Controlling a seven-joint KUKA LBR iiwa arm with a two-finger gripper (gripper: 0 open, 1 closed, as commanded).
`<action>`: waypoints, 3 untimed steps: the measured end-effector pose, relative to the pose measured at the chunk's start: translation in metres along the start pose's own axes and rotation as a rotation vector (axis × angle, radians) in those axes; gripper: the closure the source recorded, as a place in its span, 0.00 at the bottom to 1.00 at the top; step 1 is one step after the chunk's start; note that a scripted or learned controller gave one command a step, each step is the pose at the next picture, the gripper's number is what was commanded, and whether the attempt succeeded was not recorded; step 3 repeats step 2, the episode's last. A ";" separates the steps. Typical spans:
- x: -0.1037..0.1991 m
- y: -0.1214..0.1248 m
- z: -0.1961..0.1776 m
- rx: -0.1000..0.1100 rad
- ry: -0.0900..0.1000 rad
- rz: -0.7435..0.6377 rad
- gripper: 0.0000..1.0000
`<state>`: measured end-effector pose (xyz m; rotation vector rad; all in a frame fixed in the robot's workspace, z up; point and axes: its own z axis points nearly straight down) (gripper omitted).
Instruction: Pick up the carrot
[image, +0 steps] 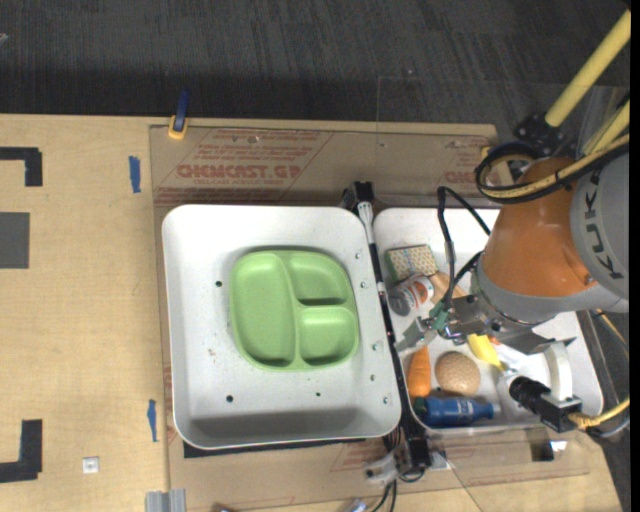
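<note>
The bench (80, 300) is a pale board with black tape marks and blue tape tabs, and it carries two shallow white bins side by side. The left bin (190, 300) is the bigger presence and holds one thing: a green divided plate (295, 307) with three compartments, lying flat near the middle.

The arm (545, 250), grey with its orange band, reaches in from the right and hangs over the right bin (470, 218), covering much of it. Its gripper (447, 322) points down and to the left, above the cluttered left half of that bin. Whether it is open or closed cannot be told; nothing is seen clamped in it.

In the right bin, counted: one tan rounded item like a potato or bread roll (459, 373); one blue bottle (458, 408) lying on its side along the near wall; one carrot (419, 372), orange, lying lengthwise just beside the bin's left wall, touching or nearly touching the tan item and just below the gripper; one speckled sponge-like block (413, 262) toward the far end; one small can (418, 292) on its side just below the block; one yellow piece (483, 347), partly hidden under the arm.
</note>
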<state>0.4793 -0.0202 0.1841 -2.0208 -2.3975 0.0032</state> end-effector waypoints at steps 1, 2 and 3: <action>0.000 0.000 0.000 0.000 0.000 0.000 0.00; 0.000 0.000 0.000 0.000 0.000 0.000 0.00; 0.000 0.000 0.000 0.000 0.000 0.000 0.00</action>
